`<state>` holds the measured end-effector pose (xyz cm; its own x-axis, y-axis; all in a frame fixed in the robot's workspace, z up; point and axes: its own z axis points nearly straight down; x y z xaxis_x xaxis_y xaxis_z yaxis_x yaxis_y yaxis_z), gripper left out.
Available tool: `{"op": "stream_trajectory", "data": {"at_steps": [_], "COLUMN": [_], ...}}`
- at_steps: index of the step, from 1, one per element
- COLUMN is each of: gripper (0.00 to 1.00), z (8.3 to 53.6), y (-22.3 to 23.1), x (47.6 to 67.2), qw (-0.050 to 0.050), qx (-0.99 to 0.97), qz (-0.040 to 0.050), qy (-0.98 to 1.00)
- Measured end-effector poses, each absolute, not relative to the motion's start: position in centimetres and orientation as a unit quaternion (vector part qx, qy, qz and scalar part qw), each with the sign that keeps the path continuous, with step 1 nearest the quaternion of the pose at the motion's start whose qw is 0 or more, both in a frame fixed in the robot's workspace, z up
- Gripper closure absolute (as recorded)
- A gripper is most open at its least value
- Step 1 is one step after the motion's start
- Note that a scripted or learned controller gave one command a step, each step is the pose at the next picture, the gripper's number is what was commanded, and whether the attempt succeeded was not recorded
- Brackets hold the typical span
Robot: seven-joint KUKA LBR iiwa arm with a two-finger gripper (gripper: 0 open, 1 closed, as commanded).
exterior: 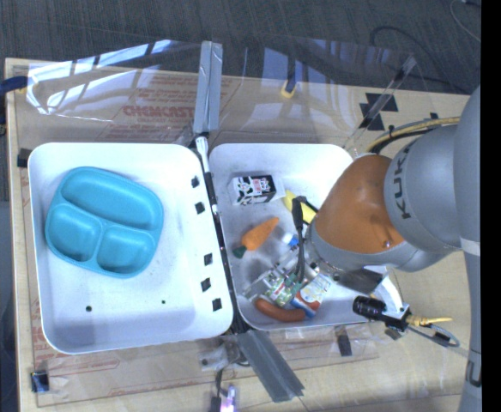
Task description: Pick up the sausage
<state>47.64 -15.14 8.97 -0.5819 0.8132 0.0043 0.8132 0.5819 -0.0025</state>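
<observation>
The wooden-topped bench (105, 84) is carrying two shallow white plastic bins side by side, with a clear plastic sheet lying across its far part. The grey arm with its orange band (362, 209) is reaching in from the right and leaning over the right side of the right-hand white bin (272, 154), hiding much of that bin's floor. The left-hand white bin (79, 316) is holding a light blue plastic tray with three compartments (103, 221), which is sitting towards that bin's far left part.

In the right bin, the tool (289, 281) is hanging low over a cluster of small items near the bin's front; whether it is spread or pressed together I cannot tell, because the wrist and the clutter are hiding it. A small black-and-white cow-patterned carton (255, 189) is lying near the far wall of the right bin. An orange carrot-shaped toy with a green end (257, 234) is lying on the slant in the middle of the bin, between the carton and the tool. The reddish-brown sausage (276, 312) is lying flat along the front wall of the right bin, just in front of the tool and beside a small blue, white and red packet (309, 294); nothing is gripping it.
</observation>
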Motion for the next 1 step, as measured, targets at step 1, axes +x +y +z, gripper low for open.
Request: {"op": "stream_trajectory", "data": {"at_steps": [1], "gripper": [0.00], "z": [18.49], "y": [-13.74], "x": [47.79], "qw": [0.000], "qx": [-0.564], "qz": [0.0001], "qy": [-0.826]}}
